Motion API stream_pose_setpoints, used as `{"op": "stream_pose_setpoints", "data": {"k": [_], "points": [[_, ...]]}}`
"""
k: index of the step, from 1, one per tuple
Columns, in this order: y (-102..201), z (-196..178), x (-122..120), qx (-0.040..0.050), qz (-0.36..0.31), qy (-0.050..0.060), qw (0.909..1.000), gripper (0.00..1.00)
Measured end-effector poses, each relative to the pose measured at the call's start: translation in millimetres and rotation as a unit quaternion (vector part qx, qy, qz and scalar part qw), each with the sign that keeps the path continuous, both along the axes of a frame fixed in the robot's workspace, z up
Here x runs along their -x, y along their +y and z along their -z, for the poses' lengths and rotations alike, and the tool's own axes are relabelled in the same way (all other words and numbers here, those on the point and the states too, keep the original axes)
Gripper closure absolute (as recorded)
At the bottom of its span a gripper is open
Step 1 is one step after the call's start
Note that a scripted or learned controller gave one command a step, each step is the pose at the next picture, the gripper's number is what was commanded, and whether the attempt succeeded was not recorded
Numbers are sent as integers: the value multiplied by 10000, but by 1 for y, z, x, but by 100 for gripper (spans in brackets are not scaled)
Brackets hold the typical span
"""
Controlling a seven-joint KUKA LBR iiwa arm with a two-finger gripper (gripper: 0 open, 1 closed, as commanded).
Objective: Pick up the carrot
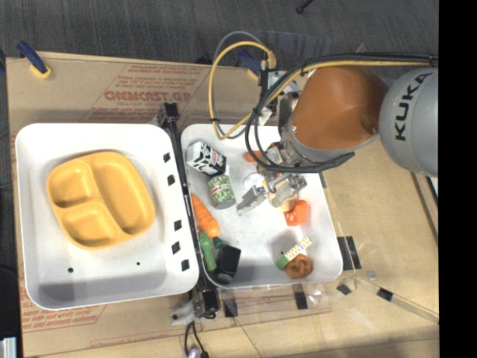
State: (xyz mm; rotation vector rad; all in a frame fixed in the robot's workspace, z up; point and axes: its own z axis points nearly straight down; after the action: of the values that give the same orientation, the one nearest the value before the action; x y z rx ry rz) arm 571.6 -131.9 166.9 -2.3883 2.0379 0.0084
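1. Gripper (pixel 252 198): hovering low over the right bin (pixel 322 230), fingers apart, nothing between them.
2. Carrot (pixel 205 215): left of the fingertips and slightly nearer the camera, lying against the bin's left wall.
3. Risk of a wrong grasp: green can (pixel 221 190) just beside the fingertips, green item (pixel 206 250) touching the carrot's lower end.
4. Risk of finger collision: wall close alongside carrot.

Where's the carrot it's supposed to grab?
The carrot lies against the left wall of the right bin, below the small green can, left of the gripper.
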Motion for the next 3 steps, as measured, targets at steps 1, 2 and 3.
{"op": "stream_pose_setpoints", "data": {"k": [1, 2, 3], "points": [[29, -12, 33, 15, 561, -5, 9984, 0], [43, 16, 43, 10, 595, 3, 9982, 0], [41, -77, 42, 24, 1192, -58, 9929, 0]]}}
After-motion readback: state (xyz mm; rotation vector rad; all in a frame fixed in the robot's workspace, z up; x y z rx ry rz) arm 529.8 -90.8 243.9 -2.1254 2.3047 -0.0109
